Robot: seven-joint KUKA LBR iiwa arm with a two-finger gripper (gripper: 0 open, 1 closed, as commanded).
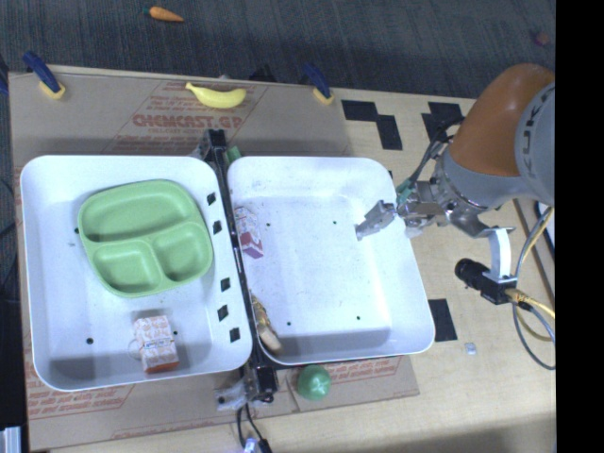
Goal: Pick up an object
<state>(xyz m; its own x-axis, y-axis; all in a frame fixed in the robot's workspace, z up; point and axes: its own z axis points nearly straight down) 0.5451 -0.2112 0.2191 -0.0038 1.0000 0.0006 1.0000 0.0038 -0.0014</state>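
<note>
Your gripper [376, 219] hangs over the right edge of the right bin [330, 340]. I can't tell from this slant how the tool is set, and nothing shows in it. Look at your targets: a small pink-and-white packet [247, 232] lies hard against the bin's left wall, and a tan object [265, 333] is wedged in the lower left corner. Both are well apart from the tool. My worry is that wall; a descent there could clip the rim or the divider. The left bin [42, 281] offers a green divided plate [144, 236] and a small carton [155, 341], sitting more openly.
</note>
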